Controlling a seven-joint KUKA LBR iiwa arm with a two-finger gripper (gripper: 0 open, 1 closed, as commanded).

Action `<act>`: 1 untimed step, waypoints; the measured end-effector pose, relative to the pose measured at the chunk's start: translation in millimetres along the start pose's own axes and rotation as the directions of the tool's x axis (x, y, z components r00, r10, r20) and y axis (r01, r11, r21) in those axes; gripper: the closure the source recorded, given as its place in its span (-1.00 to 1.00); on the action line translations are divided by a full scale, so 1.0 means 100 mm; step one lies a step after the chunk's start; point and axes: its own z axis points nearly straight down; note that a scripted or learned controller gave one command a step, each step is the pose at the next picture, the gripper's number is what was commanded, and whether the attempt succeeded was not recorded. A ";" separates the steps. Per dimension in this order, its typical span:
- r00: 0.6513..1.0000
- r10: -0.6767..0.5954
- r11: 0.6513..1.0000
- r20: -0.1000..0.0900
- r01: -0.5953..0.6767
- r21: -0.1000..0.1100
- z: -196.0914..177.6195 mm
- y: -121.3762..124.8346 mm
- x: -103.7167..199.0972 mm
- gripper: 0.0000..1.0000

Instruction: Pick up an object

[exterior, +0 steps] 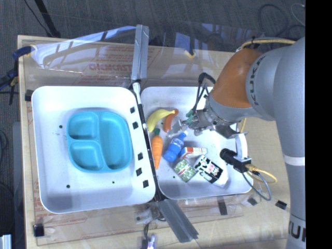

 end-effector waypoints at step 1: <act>1.000 -0.023 1.000 0.001 0.023 -0.001 0.53 0.24 -0.11 -1.00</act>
